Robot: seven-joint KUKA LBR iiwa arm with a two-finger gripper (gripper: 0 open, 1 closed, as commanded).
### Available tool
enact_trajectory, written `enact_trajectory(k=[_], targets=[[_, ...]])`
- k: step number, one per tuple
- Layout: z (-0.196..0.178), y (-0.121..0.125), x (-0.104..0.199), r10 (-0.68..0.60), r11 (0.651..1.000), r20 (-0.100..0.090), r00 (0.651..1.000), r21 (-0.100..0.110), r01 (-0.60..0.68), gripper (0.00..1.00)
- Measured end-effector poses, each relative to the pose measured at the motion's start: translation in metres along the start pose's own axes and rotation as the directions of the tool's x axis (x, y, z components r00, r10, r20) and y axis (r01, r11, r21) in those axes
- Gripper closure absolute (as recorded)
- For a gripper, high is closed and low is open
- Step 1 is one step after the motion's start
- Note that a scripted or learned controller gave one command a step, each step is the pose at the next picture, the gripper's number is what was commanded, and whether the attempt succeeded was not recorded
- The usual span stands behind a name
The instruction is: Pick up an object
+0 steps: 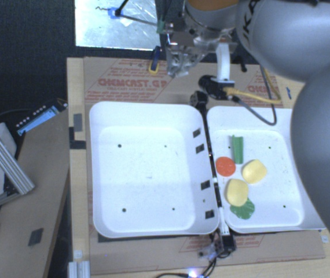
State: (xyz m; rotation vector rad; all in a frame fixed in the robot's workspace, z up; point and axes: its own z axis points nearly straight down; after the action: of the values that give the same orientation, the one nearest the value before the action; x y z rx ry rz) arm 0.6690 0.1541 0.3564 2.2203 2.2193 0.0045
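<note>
The right bin [275, 138] holds several small things near its left side: a green stick [237, 149], an orange-red round piece [226, 167], a yellow lump [254, 171], a second yellow lump [237, 191] and a dark green flat piece [243, 209] partly under it. My gripper [179, 67] hangs high above the bench beyond the far edge of the left bin [147, 172], well away from all of these things. Nothing shows between its fingers.
The big grey arm fills the upper right and covers the right bin's far right part. A row of black clips runs along the divider [210, 172] between the bins. Cardboard [130, 80] underlies both bins.
</note>
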Motion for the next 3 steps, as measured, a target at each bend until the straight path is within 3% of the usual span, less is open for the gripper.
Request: enact_trajectory(k=[1,2,3], targets=[[0.005,0.0,-0.05,0.003,1.0,0.002,1.0,0.002,-0.003,1.0],[-0.006,-0.002,0.069,-0.015,1.0,-0.006,1.0,0.0,0.015,1.0],[-0.024,0.0,0.032,0.0,1.0,0.0,1.0,0.0,0.0,1.0]])
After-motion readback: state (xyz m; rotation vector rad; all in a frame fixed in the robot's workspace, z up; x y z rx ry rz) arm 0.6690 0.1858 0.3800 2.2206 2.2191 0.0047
